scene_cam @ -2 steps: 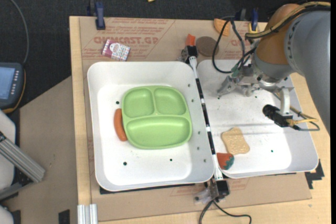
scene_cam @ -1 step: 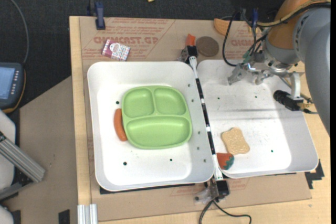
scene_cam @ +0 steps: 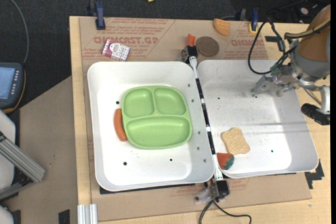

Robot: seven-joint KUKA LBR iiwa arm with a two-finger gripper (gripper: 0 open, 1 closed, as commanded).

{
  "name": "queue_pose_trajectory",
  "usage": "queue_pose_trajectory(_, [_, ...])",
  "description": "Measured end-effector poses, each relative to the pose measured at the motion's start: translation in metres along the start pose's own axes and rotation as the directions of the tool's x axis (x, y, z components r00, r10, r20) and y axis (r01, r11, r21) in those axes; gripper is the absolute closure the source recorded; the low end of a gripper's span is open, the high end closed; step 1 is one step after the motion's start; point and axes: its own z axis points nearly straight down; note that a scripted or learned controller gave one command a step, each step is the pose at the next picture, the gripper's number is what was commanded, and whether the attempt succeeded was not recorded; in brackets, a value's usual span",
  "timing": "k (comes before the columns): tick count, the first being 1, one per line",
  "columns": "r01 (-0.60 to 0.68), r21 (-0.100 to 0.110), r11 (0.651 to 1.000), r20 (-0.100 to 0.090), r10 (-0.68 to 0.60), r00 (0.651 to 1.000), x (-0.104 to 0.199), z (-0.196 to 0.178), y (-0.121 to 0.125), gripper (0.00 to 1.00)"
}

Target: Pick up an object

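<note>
A tan bread-shaped slice (scene_cam: pixel 235 141) lies in the right bin (scene_cam: pixel 283 165), near its front left. Just below it, in that bin's front left corner, rests a small red and teal object (scene_cam: pixel 226 160). In the left bin (scene_cam: pixel 105 165) a green divided plate (scene_cam: pixel 156 117) lies flat, with an orange sausage (scene_cam: pixel 119 124) against its left side. My gripper (scene_cam: pixel 273 84) hangs over the far right part of the right bin, well away from the bread slice, with nothing seen in it.
Behind the bins on the cardboard sit a brown disc (scene_cam: pixel 207 46), an orange wedge (scene_cam: pixel 222 27) and a pink-white packet (scene_cam: pixel 115 50). Blue clamps (scene_cam: pixel 98 14) hold the board's far edge. Black cables (scene_cam: pixel 262 44) hang near the arm.
</note>
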Motion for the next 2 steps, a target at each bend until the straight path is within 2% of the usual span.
queue_pose_trajectory(1, [0.003, 0.000, 1.000, 0.007, -0.003, 1.000, 0.039, -0.079, -0.092, 0.00])
queue_pose_trajectory(2, [0.008, 0.005, 1.000, 0.005, -0.008, 1.000, 0.105, -0.010, -0.101, 0.00])
